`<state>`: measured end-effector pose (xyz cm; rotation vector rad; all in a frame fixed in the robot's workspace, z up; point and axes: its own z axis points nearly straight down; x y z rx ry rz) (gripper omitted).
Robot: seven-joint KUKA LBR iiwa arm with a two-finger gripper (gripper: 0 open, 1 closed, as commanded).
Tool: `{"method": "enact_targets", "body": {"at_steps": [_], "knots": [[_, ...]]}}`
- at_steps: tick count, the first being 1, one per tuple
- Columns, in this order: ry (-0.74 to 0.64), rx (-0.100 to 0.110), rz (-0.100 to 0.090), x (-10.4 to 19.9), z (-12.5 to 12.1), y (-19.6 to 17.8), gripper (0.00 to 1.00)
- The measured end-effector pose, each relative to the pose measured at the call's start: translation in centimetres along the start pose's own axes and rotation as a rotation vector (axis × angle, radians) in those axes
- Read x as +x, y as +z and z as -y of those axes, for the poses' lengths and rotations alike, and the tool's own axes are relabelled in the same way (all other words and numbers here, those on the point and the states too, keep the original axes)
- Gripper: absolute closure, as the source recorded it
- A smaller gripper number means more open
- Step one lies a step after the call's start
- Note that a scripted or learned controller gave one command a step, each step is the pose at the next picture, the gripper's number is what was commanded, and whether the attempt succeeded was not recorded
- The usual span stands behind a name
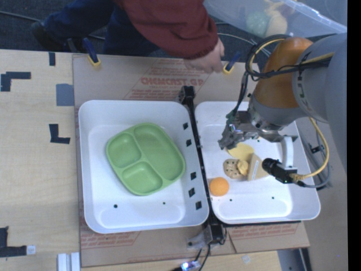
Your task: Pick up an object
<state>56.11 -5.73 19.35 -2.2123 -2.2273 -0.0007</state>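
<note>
While the claw (229, 143) hangs low in the right bin (293, 208), I cannot tell if it is spread or pressed together, because it looks dark and small. Just under it lies a little heap: one pale yellow piece (243, 151), one spotted cookie (230, 166) and one tan piece (255, 167). They are bunched so close that their edges are hard to make out. One orange ball (219, 186) sits near them. One green plate (145, 158) with three hollows lies in the left bin (93, 168). A person in a red top (169, 16) is cut off at the top.
</note>
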Motion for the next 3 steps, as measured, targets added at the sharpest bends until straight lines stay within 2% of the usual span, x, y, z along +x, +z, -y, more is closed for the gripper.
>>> {"method": "enact_targets", "body": {"at_steps": [1,3], "knots": [[0.0,0.0,0.0,5.2,-0.5,-0.4,1.0],[0.001,-0.002,0.0,15.2,-5.0,-2.5,1.0]]}}
